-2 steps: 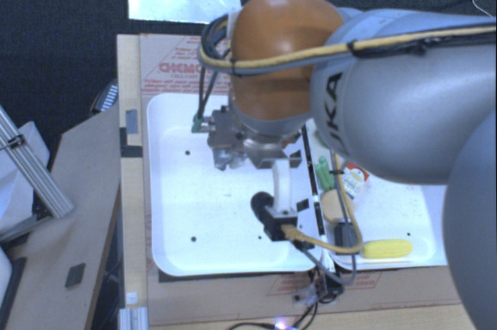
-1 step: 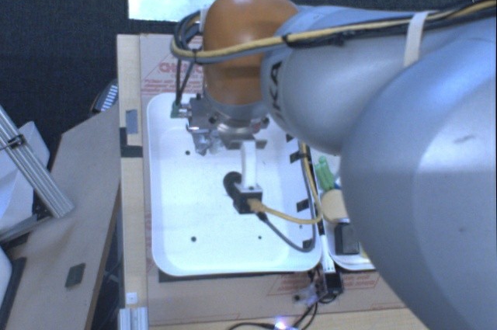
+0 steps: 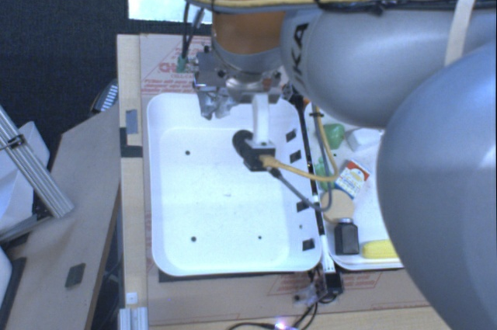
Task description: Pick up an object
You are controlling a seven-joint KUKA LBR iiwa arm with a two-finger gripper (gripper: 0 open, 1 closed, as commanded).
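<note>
Jaws hang below the orange band of the arm (image 3: 373,49), low over the far edge of the left bin (image 3: 167,189); whether they are spread or pressed together cannot be told from this angle, and no object can be seen between them. Judged from that, the pick is not yet done: every candidate lies in the right bin (image 3: 365,264), well apart from the jaws. A green object (image 3: 334,136) sits at that bin's far end, a small packet (image 3: 351,179) printed in red, white and yellow lies further toward the camera, and a black block (image 3: 345,238) rests just beside a yellow object (image 3: 378,249) at the near rim. What appears to be left is the whole grasp: move over one of these, close on it and lift. As for writing, the letters "KA" read on the arm's grey casing, red print beginning "QU" shows on the cardboard sheet (image 3: 167,66) under the bins, and the packet's print is too small to read
</note>
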